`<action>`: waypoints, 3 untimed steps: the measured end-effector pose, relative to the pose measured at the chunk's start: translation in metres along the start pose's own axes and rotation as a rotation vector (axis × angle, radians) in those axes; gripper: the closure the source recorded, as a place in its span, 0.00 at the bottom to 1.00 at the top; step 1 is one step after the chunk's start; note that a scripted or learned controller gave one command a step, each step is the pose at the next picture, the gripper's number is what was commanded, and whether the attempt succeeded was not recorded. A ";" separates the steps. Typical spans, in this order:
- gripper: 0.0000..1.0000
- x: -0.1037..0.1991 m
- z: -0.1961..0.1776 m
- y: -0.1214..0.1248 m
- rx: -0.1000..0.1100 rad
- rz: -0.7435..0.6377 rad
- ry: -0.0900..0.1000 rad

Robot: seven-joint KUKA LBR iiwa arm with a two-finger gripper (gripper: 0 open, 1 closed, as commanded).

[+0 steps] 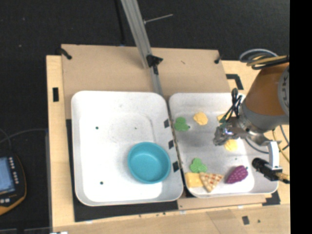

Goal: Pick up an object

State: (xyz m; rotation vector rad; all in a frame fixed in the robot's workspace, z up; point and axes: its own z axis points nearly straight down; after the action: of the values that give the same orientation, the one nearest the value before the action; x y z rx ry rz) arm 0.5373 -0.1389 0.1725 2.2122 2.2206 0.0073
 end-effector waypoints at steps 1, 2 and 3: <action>1.00 0.003 -0.057 -0.006 0.000 0.000 0.000; 1.00 0.002 -0.069 -0.004 0.004 -0.001 0.001; 1.00 0.050 -0.059 0.022 0.007 -0.003 0.002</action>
State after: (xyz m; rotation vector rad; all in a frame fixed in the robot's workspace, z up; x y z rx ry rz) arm 0.5582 -0.0887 0.2314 2.2132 2.2282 0.0017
